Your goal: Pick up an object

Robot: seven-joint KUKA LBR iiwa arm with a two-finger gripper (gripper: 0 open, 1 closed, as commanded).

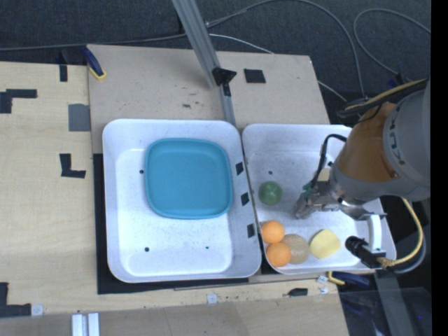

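Note:
In the right bin [280, 142] lie a green ball [270, 192], two orange fruits [272, 231] [278, 255], a tan round item [297, 247] and a yellow fruit [325, 243]. My gripper [306, 206] is low inside this bin, just right of the green ball and above the yellow fruit. I see nothing between its fingers. The grey arm with its orange band [367, 149] reaches in from the right.
The left bin [122, 187] bears a light blue square plate [187, 178]. A grey metal pole [203, 44] slants down from the top to the gap between the bins. Cables run along the right side of the bench.

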